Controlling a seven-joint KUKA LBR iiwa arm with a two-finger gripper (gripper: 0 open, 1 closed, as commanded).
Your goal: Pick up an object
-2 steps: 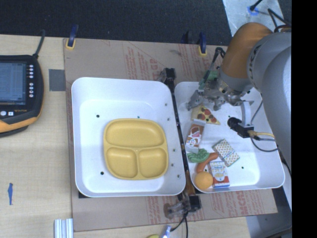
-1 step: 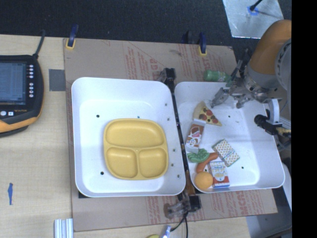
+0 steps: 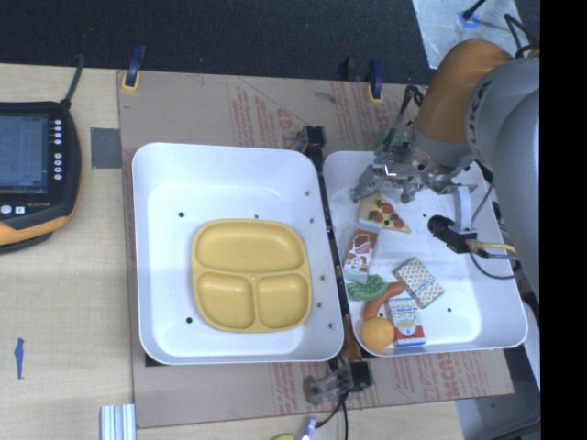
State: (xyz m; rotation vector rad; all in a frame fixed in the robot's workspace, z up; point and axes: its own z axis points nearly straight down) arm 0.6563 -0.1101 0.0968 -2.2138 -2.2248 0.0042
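A divided plate [image 3: 250, 274] lies in the left bin [image 3: 160, 181]; small items fill the right bin [image 3: 486, 324].

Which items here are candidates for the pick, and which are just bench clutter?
Belongs to the job:
end effector, above the right bin
pizza slice toy
small carton
patterned packet
green toy
orange ball
snack box

Lying about:
yellow divided tray in the left bin
teach pendant
blue clamps

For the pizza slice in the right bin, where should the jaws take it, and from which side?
The pizza slice lies flat, so probably from straight above, jaws across its two long edges near the wide crust end. The carton sits close below, so keep toward the upper part.
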